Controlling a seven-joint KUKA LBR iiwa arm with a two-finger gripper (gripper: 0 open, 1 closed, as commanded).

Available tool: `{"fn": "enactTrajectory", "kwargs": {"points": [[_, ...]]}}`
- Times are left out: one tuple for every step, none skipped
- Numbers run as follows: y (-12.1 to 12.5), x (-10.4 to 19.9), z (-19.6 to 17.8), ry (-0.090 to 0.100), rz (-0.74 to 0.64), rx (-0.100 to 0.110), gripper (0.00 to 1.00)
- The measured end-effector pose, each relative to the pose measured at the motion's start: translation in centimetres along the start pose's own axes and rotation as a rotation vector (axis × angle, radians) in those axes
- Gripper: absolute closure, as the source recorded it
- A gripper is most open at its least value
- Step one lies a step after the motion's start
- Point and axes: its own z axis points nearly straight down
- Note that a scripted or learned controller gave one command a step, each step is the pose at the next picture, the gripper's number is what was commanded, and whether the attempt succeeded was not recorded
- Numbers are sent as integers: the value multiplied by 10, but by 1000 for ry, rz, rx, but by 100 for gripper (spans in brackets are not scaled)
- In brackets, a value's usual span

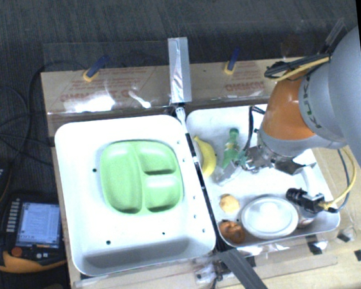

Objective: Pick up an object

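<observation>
The arm comes in from the right, and its gripper (245,159) is low in the right bin (255,114), over a clear plastic bottle with a green cap (228,153). The arm's orange band and wrist hide the fingers. A yellow banana (206,155) lies by the bin's left wall. A small tan roll (228,203) and a brown pastry (232,231) rest at the front left, next to a white bowl (268,217).
The left bin (89,248) holds a green divided plate (140,175). A black cable fitting (303,199) and yellow cable hang beside the bowl on the right. A metal post (179,69) stands behind the bins' divider.
</observation>
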Motion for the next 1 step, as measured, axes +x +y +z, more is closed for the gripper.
{"fn": "enactTrajectory", "kwargs": {"points": [[57, -2, 1, -3, -300, 4, 0]]}}
